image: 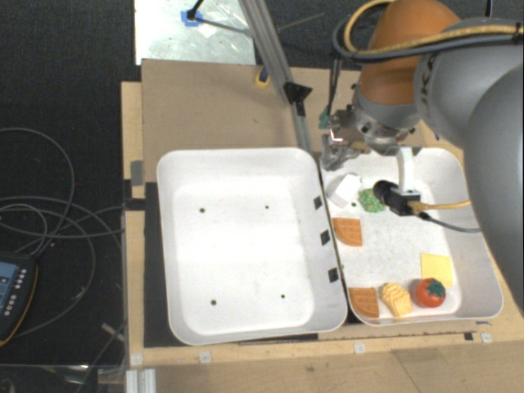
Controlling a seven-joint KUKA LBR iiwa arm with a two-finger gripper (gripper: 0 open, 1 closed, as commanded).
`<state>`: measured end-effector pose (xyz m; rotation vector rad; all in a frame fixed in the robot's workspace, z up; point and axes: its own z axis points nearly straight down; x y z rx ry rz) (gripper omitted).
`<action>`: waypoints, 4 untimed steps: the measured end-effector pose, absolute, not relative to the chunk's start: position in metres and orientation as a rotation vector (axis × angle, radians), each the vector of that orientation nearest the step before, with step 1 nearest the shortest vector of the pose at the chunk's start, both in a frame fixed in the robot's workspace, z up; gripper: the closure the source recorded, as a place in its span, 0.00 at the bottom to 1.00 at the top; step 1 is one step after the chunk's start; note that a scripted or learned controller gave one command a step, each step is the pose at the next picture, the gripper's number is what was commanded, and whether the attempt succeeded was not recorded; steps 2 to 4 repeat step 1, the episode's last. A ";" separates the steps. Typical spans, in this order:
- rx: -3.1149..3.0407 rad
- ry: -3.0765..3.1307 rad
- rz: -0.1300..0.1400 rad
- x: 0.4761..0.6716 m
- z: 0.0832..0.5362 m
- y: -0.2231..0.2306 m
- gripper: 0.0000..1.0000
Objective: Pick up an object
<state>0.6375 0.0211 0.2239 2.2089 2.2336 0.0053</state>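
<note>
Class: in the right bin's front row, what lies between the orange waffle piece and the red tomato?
A yellow crinkle-cut toy sits between the orange waffle piece and red tomato, in the camera view.

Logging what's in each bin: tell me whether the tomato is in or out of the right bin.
In. The tomato lies on the right bin's floor near its front corner, beside the yellow block.

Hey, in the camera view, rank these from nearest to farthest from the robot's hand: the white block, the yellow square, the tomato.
Measured from the hand:
1. White block, just below the hand at the right bin's upper left.
2. Yellow square, lower right of the bin.
3. Tomato, just beyond the square, near the bottom rim.
</note>
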 end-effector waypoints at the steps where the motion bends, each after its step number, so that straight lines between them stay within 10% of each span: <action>1: 2.210 2.232 0.006 0.644 0.232 0.068 1.00; 4: 2.210 2.232 0.006 0.644 0.232 0.068 1.00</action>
